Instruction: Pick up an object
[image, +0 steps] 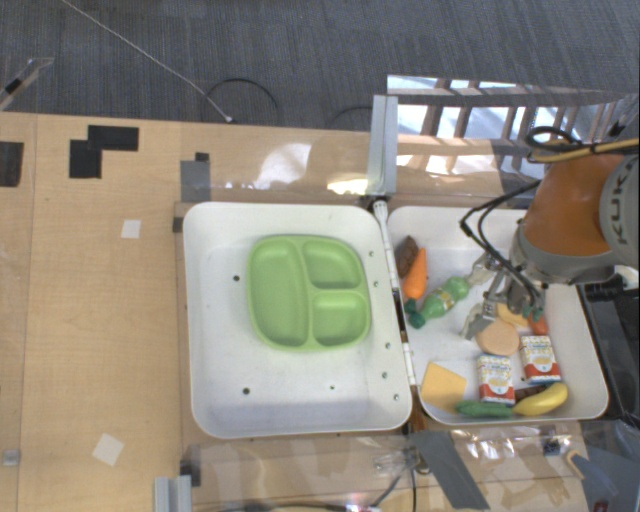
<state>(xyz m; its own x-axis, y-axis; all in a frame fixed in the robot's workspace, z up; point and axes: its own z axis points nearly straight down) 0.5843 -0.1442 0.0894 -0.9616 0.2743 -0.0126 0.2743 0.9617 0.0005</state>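
My gripper hangs in the right bin with its fingers spread and nothing between them. It stands just above a round tan bread slice. Left of it lie a green bottle, an orange carrot and a brown piece. In front of it are two small cartons, a yellow cheese wedge, a banana and a dark green vegetable. The arm's orange band covers the bin's back right part.
The left bin holds a green divided plate. A metal divider rail runs between the two bins. A metal frame stands behind the right bin. Black cables loop beside the wrist.
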